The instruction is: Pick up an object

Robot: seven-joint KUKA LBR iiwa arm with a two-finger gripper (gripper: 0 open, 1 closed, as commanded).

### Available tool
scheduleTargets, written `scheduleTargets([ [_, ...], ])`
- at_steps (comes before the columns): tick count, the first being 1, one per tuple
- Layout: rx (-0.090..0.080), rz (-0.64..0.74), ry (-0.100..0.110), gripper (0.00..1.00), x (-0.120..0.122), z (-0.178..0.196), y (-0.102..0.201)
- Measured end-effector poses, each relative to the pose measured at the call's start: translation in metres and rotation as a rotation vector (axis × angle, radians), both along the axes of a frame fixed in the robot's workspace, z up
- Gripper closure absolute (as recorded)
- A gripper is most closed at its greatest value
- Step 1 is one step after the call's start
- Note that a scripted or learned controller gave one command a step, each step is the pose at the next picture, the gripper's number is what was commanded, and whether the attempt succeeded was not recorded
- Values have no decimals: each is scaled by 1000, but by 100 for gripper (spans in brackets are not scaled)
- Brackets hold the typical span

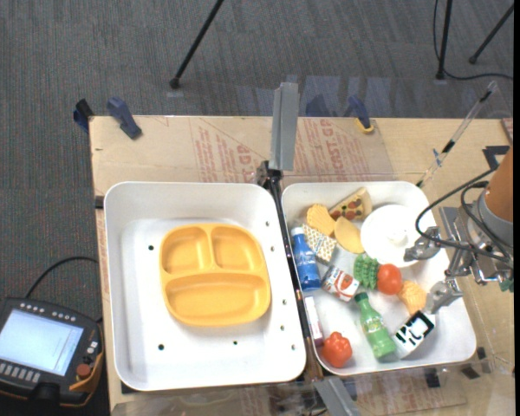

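The jaws point(432, 273) hang spread apart over the right bin point(464, 336), gripping nothing. 1 yellow tray point(215, 274) lies in the left bin point(126, 232).

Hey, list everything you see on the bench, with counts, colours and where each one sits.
bins: two, white, side by side
divided tray: one, yellow, left bin
blue bottle: one, right bin, left side
green bottle: one, right bin, front
white plate: one, right bin, back
tomato: one, red, right bin, centre
red pepper: one, right bin, front
handheld controller: one, dark, bottom left
end effector: one, grey, over right bin's right side
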State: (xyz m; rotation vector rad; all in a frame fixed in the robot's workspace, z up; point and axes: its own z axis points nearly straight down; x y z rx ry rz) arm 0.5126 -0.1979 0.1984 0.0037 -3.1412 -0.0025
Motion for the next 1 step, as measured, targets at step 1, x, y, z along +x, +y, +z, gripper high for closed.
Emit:
scheduleTargets([
  [1, 4, 26, 10, 0, 0, -91, 35],
])
